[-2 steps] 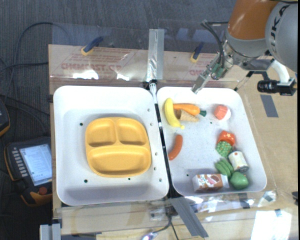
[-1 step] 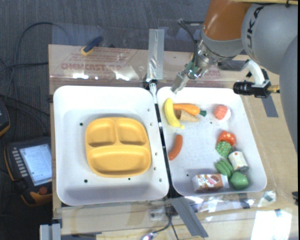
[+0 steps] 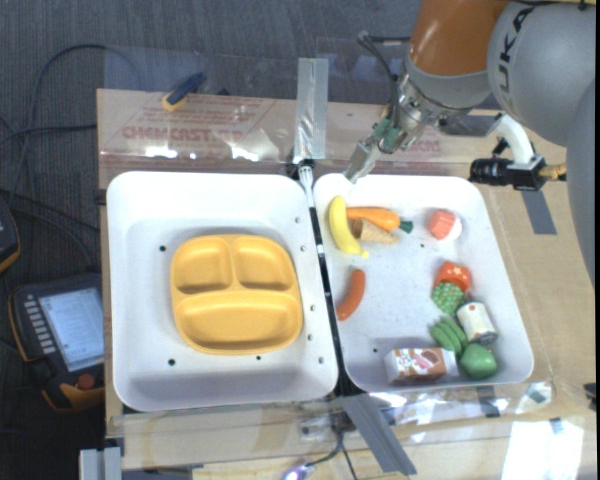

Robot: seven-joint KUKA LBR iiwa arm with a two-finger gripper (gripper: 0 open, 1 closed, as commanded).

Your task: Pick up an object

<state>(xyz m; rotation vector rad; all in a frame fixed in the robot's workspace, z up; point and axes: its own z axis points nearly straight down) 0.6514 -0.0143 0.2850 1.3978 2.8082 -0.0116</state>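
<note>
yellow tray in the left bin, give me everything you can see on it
The yellow tray is a glossy, plastic-looking plate with rounded corners and three compartments: two smaller ones along its far side and one wide one along its near side. It lies flat and upright, roughly centred on the floor of the left bin, turned slightly askew to the walls. Nothing sits in its compartments, and only the bin floor touches it.

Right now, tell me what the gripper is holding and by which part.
Nothing is held. The gripper hangs over the right bin's far rim, apart from the banana.

Right bin (image 3: 500, 268) centre open; banana (image 3: 339, 226), carrot (image 3: 376, 218) crowd top-left corner.
</note>
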